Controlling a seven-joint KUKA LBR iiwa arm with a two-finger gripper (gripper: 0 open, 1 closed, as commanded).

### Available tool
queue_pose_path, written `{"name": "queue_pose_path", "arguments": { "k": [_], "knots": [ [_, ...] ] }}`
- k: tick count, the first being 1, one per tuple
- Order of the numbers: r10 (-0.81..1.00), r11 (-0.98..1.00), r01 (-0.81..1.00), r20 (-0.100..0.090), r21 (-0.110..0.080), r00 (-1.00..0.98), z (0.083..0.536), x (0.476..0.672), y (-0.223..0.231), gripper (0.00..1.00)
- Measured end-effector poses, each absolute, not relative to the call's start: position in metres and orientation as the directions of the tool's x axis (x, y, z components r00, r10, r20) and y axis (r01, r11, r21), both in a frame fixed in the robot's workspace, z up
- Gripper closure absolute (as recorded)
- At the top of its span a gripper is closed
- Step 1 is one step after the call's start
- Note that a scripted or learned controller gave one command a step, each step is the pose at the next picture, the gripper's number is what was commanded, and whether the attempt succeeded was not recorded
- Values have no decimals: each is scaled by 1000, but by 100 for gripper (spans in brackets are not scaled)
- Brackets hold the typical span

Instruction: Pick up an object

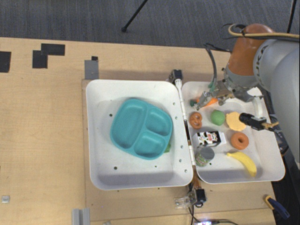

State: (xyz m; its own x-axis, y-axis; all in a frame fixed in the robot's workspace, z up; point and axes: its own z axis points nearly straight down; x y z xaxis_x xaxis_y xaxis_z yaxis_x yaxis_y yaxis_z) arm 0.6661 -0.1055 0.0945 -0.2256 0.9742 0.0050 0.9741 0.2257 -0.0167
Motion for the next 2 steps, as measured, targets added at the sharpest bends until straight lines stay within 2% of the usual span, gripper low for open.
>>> {"name": "queue_pose_path", "arguments": {
  "k": [1, 2],
  "knots": [
    [928, 373, 928, 4, -17, -373, 85, 665, -93, 0],
    [928, 373, 928, 4, -17, -373, 85, 665, -93, 0]
  ]
}}
